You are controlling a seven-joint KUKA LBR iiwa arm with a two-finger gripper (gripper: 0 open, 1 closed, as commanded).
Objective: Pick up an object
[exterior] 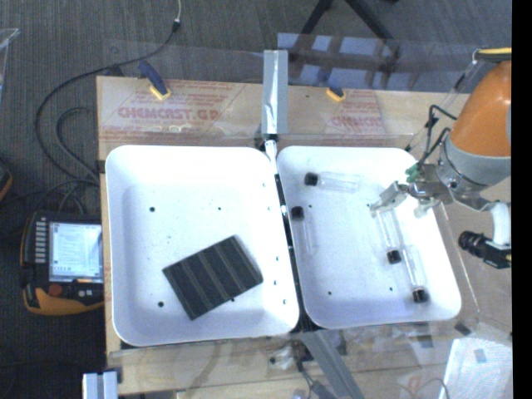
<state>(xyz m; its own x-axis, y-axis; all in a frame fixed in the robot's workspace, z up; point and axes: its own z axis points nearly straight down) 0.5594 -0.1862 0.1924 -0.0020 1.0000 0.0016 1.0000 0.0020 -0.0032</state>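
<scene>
Two shallow white bins sit side by side on the bench. The left bin (pixel 125 181) holds a black ribbed block (pixel 213 276), lying flat and turned at an angle in the lower middle of that bin, apart from the walls.

The right bin (pixel 366 155) holds several clear tubes with black caps. One tube (pixel 332 181) lies near the upper left of this bin, its cap toward the left. Another tube (pixel 301 227) lies along the bin's left wall, cap at its upper end. Two more lie toward the right side: a shorter tube (pixel 389 239) and a longer tube (pixel 413 277) that reaches the lower right corner, each with its cap at the lower end.

The arm (pixel 490 123) comes in from the right edge of the frame. Its gripper (pixel 407 196) hangs over the right part of the right bin, just above the shorter tube. The fingers (pixel 387 198) are spread apart, with nothing between them.
</scene>
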